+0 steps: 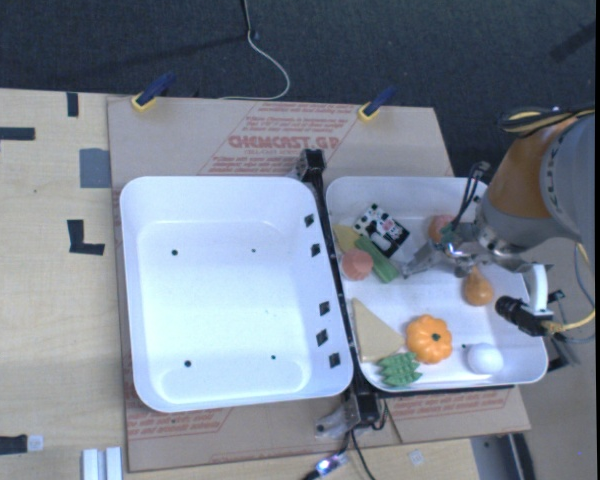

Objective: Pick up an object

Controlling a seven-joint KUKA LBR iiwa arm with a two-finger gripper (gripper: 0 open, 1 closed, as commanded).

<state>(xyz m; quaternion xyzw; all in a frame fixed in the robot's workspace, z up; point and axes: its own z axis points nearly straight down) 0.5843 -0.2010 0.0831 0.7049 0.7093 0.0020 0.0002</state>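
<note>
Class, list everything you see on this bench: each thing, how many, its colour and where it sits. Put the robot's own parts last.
Bins: 2, white, side by side on the bench.
Pumpkin: 1, orange, right bin, near front.
Ball: 1, white, right bin, front right corner.
Leafy toy: 1, green, right bin, front edge.
Wedge: 1, tan, right bin, left side.
Round piece: 1, pink, right bin, left side.
Patterned block: 1, black and white, right bin, rear.
Clamps: 2, blue and yellow, cardboard's rear edge.
Arm: 1, grey with orange band, right.
Gripper: 1, over right bin.

White bins [145, 228]; orange pumpkin [430, 338]; green leafy toy [399, 369]; white ball [483, 359]; black-and-white patterned block [383, 229]; pink round piece [357, 264].
</note>
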